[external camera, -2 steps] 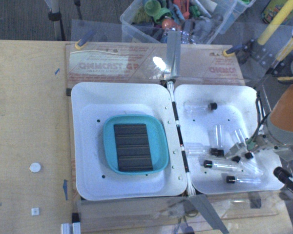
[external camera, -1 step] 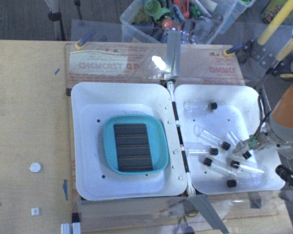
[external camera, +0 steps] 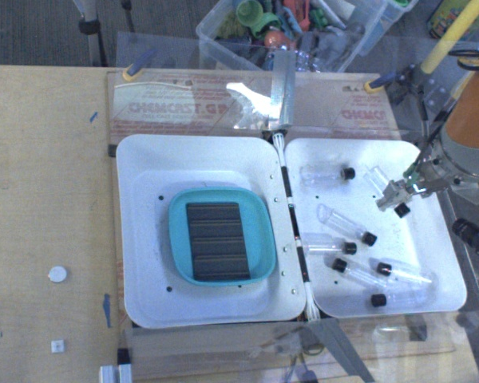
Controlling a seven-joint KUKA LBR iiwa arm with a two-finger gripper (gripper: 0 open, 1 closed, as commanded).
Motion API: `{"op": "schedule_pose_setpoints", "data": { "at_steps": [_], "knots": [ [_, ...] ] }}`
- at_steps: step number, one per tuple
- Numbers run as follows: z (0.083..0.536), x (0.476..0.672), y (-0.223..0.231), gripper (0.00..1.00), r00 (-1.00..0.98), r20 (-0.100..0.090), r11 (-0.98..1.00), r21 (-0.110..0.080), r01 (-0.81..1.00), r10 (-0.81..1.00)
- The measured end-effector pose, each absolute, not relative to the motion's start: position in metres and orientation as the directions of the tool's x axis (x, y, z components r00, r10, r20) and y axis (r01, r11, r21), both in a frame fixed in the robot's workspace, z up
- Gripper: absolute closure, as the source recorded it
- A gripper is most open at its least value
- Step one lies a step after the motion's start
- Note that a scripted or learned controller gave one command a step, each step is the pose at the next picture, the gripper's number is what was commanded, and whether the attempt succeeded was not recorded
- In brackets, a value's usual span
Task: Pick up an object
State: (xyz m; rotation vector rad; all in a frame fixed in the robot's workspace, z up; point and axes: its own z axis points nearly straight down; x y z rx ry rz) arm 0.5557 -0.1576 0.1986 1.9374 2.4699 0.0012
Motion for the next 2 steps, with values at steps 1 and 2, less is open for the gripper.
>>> {"op": "schedule_pose_setpoints", "data": {
  "at_steps": [1, 2],
  "knots": [
    [0.201, 0.609, -0.114, 1.0, -0.172, -0.002, 0.172, 0.003, 0.985, 0.985],
    [0.237, 0.658, -0.068, 1.0, -0.223, -0.002, 0.223, 0.003, 0.975, 0.975]
  ]
}}
